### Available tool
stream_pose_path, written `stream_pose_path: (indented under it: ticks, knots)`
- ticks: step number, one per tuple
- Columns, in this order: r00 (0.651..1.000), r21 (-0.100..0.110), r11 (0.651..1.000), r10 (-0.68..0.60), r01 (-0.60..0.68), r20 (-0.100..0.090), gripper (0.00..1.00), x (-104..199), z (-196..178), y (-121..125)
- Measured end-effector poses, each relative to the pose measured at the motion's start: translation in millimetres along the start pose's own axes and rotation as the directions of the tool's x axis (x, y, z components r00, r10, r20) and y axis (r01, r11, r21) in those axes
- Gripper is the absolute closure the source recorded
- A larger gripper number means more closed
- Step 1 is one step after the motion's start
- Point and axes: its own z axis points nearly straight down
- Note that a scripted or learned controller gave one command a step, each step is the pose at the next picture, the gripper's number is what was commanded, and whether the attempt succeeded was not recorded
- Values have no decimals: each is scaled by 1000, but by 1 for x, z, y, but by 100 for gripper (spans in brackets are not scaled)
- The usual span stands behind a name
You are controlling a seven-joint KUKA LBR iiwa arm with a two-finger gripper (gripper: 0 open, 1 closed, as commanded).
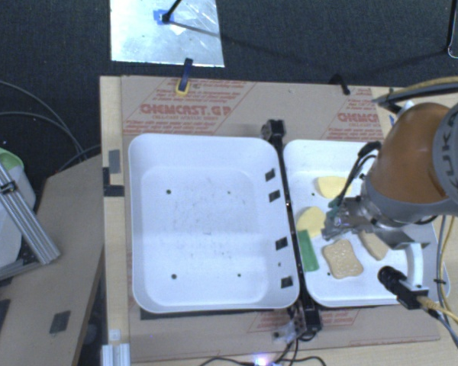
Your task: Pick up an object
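A: Nearest the camera, the arm (420, 166) I'm driving hangs over the right bin (343, 296).

B: Tool (342, 223)?

A: Grip state, can't tell. It's low for a pick; tan cracker (342, 259) at its 6 o'clock, yellow piece (311, 219) at 9.

I work in a lab — cables trail over dark carpet beyond my white bins (206, 147), aluminium framing (19, 212) to their left.

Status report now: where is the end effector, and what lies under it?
End effector low over right bin. Yellow pieces, green strip, tan cracker-like piece beside it. Nothing seen between fingers.
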Motion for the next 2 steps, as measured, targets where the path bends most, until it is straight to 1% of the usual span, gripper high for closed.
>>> stream_pose_path:
  ticks: [1, 2]
  knots:
    - [1000, -4, 1000, -5, 5, -2, 100, 82, -79, 4]
    - [1000, -1, 1000, -1, 1, 0, 100, 130, -130, 3]
